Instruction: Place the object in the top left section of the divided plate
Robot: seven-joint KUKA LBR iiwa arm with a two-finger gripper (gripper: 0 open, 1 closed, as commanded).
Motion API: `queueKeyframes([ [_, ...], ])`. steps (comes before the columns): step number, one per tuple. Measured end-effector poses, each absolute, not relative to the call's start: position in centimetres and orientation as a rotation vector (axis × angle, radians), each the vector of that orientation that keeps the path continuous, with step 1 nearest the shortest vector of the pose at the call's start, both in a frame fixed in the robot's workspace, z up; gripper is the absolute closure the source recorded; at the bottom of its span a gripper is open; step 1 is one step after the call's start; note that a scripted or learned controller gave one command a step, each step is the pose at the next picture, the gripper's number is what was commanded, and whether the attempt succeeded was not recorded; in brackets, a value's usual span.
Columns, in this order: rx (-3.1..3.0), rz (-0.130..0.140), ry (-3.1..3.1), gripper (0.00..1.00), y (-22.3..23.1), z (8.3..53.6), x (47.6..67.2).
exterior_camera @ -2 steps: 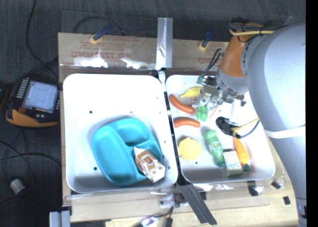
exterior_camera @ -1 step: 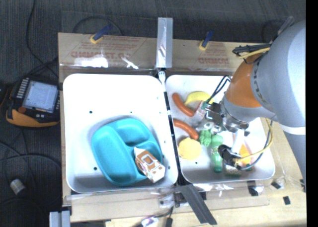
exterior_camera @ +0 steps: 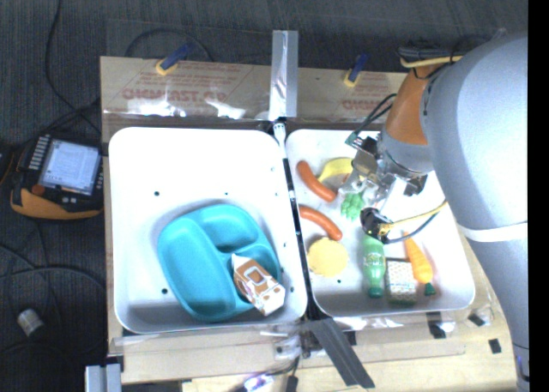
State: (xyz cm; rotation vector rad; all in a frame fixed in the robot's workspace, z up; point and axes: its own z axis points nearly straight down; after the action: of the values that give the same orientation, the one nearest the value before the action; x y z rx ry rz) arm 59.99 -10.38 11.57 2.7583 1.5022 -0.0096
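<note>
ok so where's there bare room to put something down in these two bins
Left bin: bare floor along the far wall and left side, around the blue divided plate. On the plate, the long left section and the far section are bare; a small carton fills the near right one. Right bin: crowded with sausages, green bottle, carrot and the gripper.

divided plate point(exterior_camera: 199, 255): turquoise blue
carton point(exterior_camera: 257, 283): white with orange-brown print
bins point(exterior_camera: 154, 167): white
sausages point(exterior_camera: 316, 182): orange-red
bottle point(exterior_camera: 373, 265): green
carrot point(exterior_camera: 418, 262): orange, green tip
round food point(exterior_camera: 327, 256): yellow
arm point(exterior_camera: 480, 141): grey, orange band
</note>
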Motion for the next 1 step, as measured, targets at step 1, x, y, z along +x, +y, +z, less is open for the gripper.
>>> queueKeyframes([
  [1,3.04,0.017,0.779,1.0,-10.15,8.94,54.03],
])
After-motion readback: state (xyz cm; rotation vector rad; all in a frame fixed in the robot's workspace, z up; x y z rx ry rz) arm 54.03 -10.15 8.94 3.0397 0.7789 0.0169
